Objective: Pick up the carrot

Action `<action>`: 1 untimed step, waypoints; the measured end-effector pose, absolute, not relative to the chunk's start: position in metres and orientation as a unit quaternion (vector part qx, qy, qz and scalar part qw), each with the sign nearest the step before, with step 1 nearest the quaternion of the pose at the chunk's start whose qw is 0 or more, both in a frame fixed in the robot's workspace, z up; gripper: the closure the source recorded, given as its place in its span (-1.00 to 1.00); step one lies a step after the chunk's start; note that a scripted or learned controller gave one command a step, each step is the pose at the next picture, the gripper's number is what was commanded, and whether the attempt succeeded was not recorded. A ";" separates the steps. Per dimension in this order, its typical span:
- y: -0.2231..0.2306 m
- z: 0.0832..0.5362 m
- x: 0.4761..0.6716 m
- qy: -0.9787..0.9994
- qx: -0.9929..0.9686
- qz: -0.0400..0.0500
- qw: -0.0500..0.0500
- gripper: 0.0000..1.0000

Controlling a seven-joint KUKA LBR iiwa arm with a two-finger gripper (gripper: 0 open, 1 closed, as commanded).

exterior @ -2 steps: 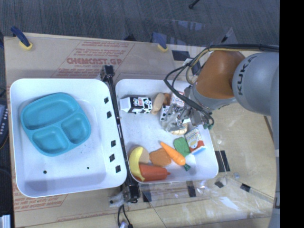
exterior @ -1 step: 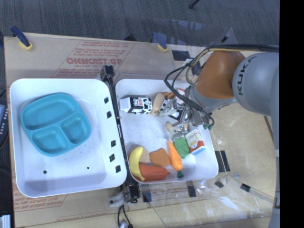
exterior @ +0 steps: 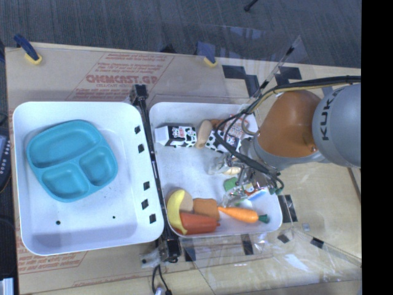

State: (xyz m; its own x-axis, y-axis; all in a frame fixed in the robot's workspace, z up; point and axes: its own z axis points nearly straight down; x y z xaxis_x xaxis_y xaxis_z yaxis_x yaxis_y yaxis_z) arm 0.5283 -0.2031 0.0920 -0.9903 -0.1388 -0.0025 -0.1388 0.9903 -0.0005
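The carrot point(exterior: 240, 214) is orange with a green tip and lies along the front wall of the right bin point(exterior: 184, 177), its tip pointing right. My gripper point(exterior: 241, 188) hangs just above and behind it, low in the bin, under the orange band of the arm point(exterior: 288, 128). Cables and the wrist hide its fingers. Nothing shows as held.
Next to the carrot's left end lie a red sausage-like piece point(exterior: 198, 223), a brown piece point(exterior: 206, 206) and a yellow fruit point(exterior: 176, 203). Two cow-print cartons point(exterior: 181, 135) lie at the bin's back. The left bin holds a blue divided plate point(exterior: 70, 158).
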 end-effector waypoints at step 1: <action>-0.208 0.093 0.494 0.991 -0.133 0.000 0.003 -1.00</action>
State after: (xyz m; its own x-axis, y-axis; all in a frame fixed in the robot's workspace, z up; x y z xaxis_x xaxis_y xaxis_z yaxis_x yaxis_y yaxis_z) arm 0.4938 -0.2085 0.0926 -0.9644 -0.2645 -0.0051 -0.2645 0.9644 -0.0010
